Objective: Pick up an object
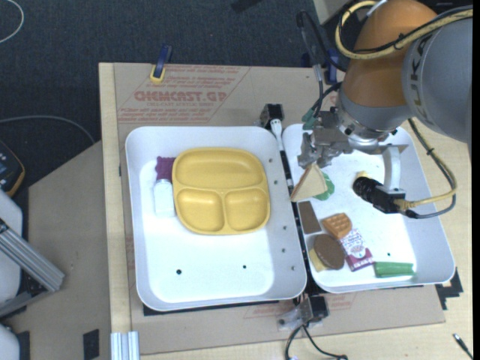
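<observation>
Right bin (431,235) rim beside fingers (313,154)

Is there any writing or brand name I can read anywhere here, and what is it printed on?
"CHEMCAST GP", red print on the brown board behind the white bins; the finer red lines around it are too small to read.
Dark letters on the arm's grey casing: partly cut off, unreadable.
Print on the small pink packet: too blurred to read.

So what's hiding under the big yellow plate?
A purple thing and a white thing poke out from the yellow plate's left edge, in the left bin. The plate covers how far under they go, and anything else beneath it.
</observation>
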